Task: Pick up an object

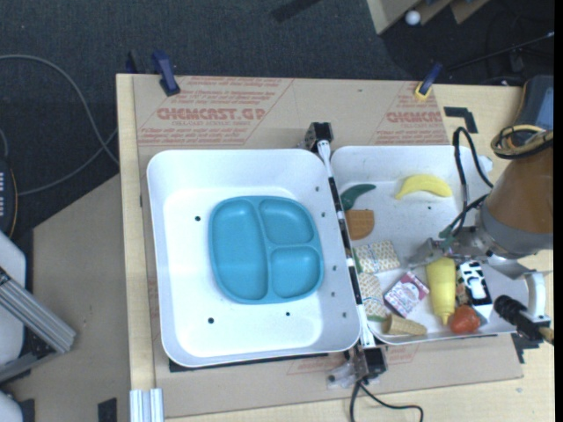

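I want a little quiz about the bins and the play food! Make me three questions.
1. True or false: the blue divided plate lies in the left bin.
2. Which fruit lies near the far wall of the right bin: A) banana B) grapes C) orange?
3. Fill in: the arm reaches in from the view's ____.

Key: 1 true. 2 A, the banana. 3 right.

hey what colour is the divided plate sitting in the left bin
Light blue. The divided plate shows plainly in the camera view, inside the white left bin.
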Robot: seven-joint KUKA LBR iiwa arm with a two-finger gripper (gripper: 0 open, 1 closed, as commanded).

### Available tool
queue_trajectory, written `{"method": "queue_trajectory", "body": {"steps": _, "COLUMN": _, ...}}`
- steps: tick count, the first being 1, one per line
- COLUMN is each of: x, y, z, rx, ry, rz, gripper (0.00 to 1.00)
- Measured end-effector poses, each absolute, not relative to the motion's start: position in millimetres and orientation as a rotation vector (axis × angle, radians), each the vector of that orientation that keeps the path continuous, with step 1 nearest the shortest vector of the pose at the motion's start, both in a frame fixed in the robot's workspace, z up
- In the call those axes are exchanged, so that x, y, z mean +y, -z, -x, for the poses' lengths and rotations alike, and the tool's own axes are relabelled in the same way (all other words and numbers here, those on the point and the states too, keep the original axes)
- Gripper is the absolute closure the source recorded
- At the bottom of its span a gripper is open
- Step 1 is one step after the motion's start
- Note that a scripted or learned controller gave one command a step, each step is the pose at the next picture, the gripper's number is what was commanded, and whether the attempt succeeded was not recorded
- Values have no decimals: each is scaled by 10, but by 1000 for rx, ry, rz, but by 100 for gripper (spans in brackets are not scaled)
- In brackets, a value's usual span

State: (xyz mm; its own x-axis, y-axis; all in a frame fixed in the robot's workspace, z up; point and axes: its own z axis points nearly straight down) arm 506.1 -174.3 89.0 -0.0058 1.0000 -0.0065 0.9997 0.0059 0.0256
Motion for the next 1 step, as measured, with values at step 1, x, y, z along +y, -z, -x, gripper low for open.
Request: {"method": "queue_trajectory", "body": {"steps": 1, "x": -1747, "y": -963, "z": -5017, "rx": 2216, "ry": -10, "rz": -2213, "gripper": 100}}
